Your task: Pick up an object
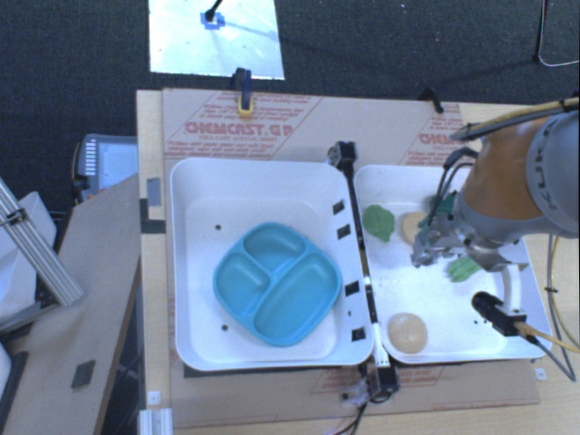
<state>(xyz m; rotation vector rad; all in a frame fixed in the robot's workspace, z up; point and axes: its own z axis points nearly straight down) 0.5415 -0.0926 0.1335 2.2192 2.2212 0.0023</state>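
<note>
In the right bin (435, 352) lie a green leafy piece (379, 222) at the upper left, a pale tan round piece (408, 331) near the front, a small tan piece (412, 224) partly behind the gripper, and a light green piece (463, 268) under the wrist. My gripper (426, 252) hangs low over the bin's middle, between the small tan piece and the light green piece. I see nothing between its fingers.
The left bin (199, 198) holds a blue divided plate (275, 282). A black-clipped divider (353, 243) runs between the bins. The arm's orange band and grey body cover the right bin's upper right corner.
</note>
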